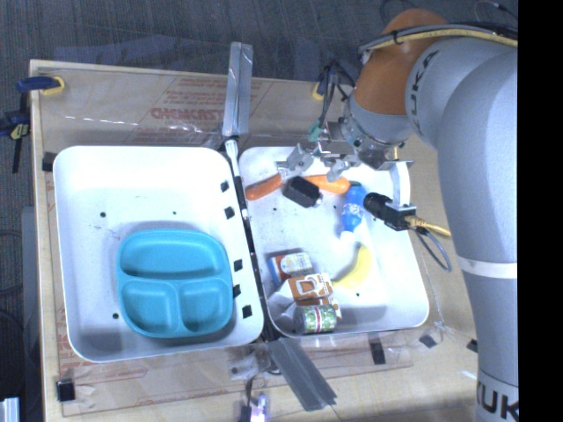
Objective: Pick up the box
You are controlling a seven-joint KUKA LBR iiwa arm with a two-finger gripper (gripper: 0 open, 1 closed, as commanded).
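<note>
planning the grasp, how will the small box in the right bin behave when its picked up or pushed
The box looks like small printed cardboard, so probably light and stiff, though a hard squeeze might dent it. It lies against the can and near the banana, so a push would likely shove those too.

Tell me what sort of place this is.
Likely a robotics lab's pick-test bench: a grey arm reaches over two white bins, the right one holding toy food such as a banana and a small box, clamped board beneath.

Probably a robotics lab: a grey arm (466, 148) over two white bins (79, 236) on a clamped bench (132, 95).
</note>
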